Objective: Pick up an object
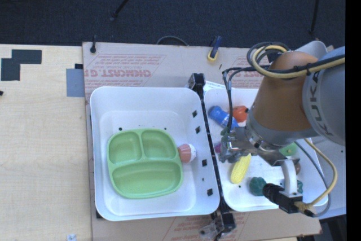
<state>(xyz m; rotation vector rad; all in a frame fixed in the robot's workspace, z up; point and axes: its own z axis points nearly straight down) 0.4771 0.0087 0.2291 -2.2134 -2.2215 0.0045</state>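
My gripper [228, 148] hangs low over the left side of the right bin [248, 204], under the arm's orange band [282, 93]. Just below and right of it lies a yellow corn cob [241, 168]. A blue object [219, 115] and an orange-red one [240, 113] lie just above the gripper, near the bin's far side. A teal lump [257, 184] rests near the bin's front, beside the corn. Green pieces [289, 149] peek out from under the arm on the right. The arm's body hides much of this bin's floor.
The left bin [113, 104] holds a green divided plate [145, 162] and a small pink and white object [186, 152] by the plate's right rim. A black divider with clips [206, 138] runs between the bins. Cables [324, 178] loop off the wrist on the right.
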